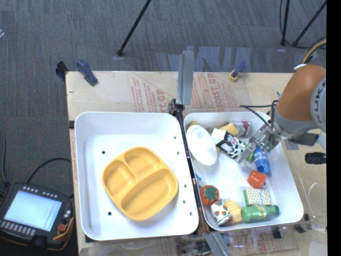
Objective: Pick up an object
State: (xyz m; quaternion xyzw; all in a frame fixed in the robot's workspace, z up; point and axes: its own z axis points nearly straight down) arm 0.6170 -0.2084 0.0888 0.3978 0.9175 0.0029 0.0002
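Robot gripper [254, 147] low in right bin [292, 181], beside blue bottle [261, 161], finger state unclear, yellow plate [140, 182] in left bin [88, 143]

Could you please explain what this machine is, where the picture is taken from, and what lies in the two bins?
One camera looks down at a slant on a bench. The grey and orange robot arm reaches in from the right. Its gripper hangs low over the right bin, near a blue bottle and a black-and-white carton. That bin also holds a white bowl, a green bottle, a tomato-like toy and other small items. The left bin holds a yellow divided plate. I cannot see anything between the fingers.
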